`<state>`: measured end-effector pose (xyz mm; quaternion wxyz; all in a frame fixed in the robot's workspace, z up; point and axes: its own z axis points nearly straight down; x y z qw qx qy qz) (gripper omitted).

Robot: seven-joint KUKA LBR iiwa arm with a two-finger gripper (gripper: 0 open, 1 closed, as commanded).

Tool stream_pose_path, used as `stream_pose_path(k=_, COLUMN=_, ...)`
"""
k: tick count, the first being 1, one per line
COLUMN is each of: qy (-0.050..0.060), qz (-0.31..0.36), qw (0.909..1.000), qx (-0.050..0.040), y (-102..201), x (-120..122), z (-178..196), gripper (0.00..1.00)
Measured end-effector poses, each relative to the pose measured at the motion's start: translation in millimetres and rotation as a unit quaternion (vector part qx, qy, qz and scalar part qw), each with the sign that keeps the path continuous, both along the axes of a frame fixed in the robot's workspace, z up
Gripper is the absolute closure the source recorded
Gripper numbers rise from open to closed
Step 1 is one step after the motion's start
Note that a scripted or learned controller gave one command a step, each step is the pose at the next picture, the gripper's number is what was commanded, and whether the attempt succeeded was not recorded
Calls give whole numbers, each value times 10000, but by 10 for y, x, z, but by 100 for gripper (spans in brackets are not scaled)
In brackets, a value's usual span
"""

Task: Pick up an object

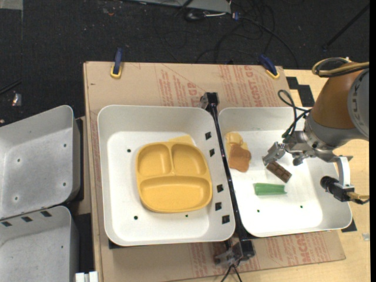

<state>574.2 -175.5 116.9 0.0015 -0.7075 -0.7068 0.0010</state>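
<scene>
Most of the arm point(341, 107) is cut off at the right edge, so we only get the orange band and wrist. The gripper point(276, 157) sits low over the right bin point(305, 216), and honestly we can't tell if its fingers are spread or clenched; a small brown block point(278, 171) lies right at its tip, touching or nearly so. Just below that there's a green piece point(269, 188), and a tan lump point(237, 154) hugs the bin's left wall. The left bin point(117, 157) holds a yellow divided tray point(174, 177). Lots of bare floor toward the right bin's near corner.
</scene>
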Motion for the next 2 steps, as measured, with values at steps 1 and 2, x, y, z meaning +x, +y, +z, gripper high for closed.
stream_pose_path(k=1, qy=-8, qz=3, qw=10000, qx=-2, y=7, x=-1, z=-260, gripper=0)
stream_pose_path(k=2, qy=-24, qz=2, qw=10000, qx=-5, y=6, x=8, z=-143, gripper=100)
